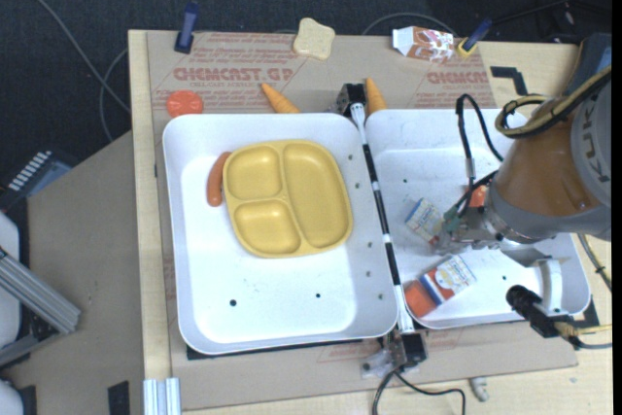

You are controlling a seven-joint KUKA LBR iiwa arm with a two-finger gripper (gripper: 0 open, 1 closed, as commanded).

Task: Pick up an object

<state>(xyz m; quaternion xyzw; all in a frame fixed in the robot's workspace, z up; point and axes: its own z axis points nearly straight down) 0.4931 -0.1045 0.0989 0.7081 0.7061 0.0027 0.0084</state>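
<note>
Bench bins: left (194, 287) holds yellow tray (288, 196); right (418, 136), perhaps packets (437, 285).

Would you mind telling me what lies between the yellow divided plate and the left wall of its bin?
In the camera view, a red sausage lies there, right against the yellow plate, with bare bin floor beyond it.

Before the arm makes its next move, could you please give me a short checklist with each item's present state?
1. Gripper over the right bin: ok.
2. Something to pick near it: ok, a clear packet lies just to its left.
3. Object between the fingers: cannot tell, the wrist hides them.
4. Other targets in that bin: ok, a red-and-white pouch lies near the front wall.
5. Yellow tray in the left bin, away from the arm: ok.
</note>
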